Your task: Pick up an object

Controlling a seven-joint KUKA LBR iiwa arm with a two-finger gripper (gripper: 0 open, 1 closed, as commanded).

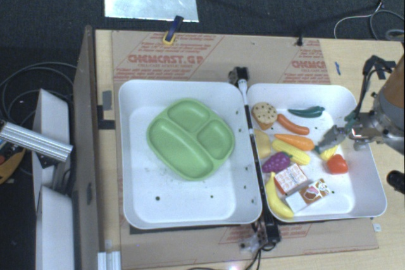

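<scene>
The approach step of a pick is judged to be in hand, since nothing is being carried between the fingers yet. Nearest the viewer, in the front of the right bin (378, 199), a banana (276, 198) is lying along the left wall, with two small printed boxes (302, 186) just beside it. A little further back, a bunch of grapes (276, 162), a corn cob (292, 152) and a red pepper (337, 164) are being passed over. Just behind the pepper, the gripper (334, 137) is being held low over the bin, its fingers appearing parted and unladen, with a small yellow piece (328, 152) lying right under the tips; whether it is being touched cannot be told. That yellow piece is judged the likeliest target, so the next move is calling for a short descent and a clean closing around it, without the pepper being nudged. The arm (389, 114) is reaching in from the right, wrist angled down and toward the left. Further back, a carrot (294, 141), a second orange vegetable (293, 126), a cookie (264, 114) and a green chilli (307, 112) are lying. In the left bin (142, 212) a green divided plate (191, 138) is resting.
</scene>
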